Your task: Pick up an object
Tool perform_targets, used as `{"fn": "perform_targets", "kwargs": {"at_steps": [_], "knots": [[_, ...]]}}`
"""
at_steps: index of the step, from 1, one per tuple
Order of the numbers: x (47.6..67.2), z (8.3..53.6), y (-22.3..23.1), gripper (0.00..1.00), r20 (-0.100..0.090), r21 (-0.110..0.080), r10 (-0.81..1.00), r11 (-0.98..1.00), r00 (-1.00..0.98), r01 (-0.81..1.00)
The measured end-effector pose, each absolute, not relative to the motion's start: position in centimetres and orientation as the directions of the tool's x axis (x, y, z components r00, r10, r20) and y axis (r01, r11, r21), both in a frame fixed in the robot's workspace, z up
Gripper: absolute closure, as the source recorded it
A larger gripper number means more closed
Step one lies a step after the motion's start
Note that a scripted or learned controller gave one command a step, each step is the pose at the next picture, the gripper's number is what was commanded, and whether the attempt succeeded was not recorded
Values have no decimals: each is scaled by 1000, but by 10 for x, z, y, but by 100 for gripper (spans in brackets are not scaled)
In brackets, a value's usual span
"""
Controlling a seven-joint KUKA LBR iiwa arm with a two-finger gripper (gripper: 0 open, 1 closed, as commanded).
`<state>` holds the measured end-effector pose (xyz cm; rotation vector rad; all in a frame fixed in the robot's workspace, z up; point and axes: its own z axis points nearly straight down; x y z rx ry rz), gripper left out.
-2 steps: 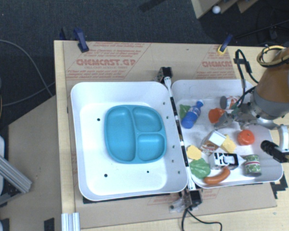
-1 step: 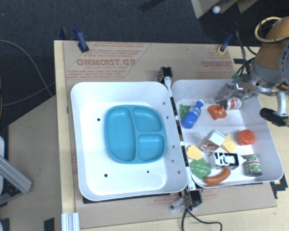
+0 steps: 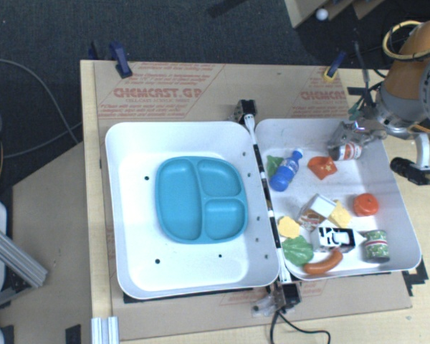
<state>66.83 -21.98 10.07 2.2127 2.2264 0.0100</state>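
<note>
Your tool [image 3: 346, 140] at the right bin's [image 3: 408, 221] far edge, grip state impossible to tell, small can [image 3: 350, 151] just beneath it (touching or not, unclear), blue tray [image 3: 201, 198] in 1 left bin [image 3: 129, 192].

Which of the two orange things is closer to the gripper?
The orange piece near the blue bottle. It lies just below the gripper, while the round orange one lies lower, toward the green can.

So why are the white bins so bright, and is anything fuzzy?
In the camera view, overhead light glares off the left bin and right bin, washing out their rims; the blue tray stays clear; the gripper looks soft and small, and the dark floor is dim.
</note>
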Motion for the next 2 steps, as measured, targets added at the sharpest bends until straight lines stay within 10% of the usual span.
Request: {"fn": "perform_targets", "kwargs": {"at_steps": [1, 2], "knots": [[671, 91, -132, 100, 0, 13, 1000, 3, -3, 1000], [639, 186, -61, 100, 0, 3, 1000, 2, -2, 1000]]}}
